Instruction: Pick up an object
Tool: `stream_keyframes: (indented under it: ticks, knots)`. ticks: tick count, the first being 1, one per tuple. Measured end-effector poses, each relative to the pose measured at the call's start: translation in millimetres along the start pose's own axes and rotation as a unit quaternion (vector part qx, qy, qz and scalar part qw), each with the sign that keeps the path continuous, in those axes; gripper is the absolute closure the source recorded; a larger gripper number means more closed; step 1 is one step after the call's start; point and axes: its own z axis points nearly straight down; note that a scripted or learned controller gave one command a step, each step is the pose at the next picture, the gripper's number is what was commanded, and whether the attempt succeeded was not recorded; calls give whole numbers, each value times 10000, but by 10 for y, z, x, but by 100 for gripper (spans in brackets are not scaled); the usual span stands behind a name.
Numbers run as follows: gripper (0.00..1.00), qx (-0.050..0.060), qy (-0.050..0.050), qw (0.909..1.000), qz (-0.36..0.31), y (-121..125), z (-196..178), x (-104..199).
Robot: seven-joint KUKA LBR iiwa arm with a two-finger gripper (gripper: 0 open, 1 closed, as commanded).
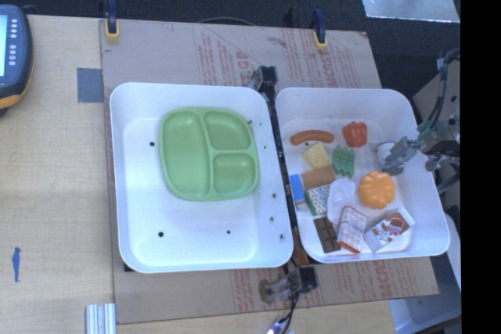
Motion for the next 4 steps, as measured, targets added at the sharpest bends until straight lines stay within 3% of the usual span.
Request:
stream_keyframes:
  ticks: [1,2,3,4]
  knots:
    - [0,-41,-22,10000,-15,881,613,23]
    - [0,-31,-20,10000,-16,1345,1523,101]
    - [100,0,-10,10000,-16,1318,1410,95]
    - [100,12,1,10000,18,1055,1127,134]
